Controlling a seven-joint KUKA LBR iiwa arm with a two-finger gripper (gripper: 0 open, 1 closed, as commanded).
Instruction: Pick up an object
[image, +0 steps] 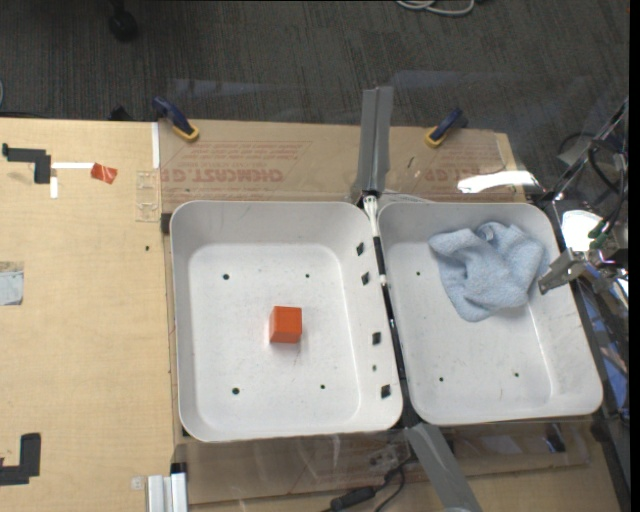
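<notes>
One gripper (560, 272) sits beside the grey cloth (488, 268); its opening can't be judged

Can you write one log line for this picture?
tool: right bin's edge, beside cloth | orange block: left bin | nothing lifted

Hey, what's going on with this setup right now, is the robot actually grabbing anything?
Nothing is being held yet. The gripper sits at the right rim of the right bin, just beside the crumpled light-blue cloth lying in that bin's upper part. An orange block lies alone near the middle of the left bin, far from the arm. Whether the gripper touches the cloth is hard to tell.
</notes>
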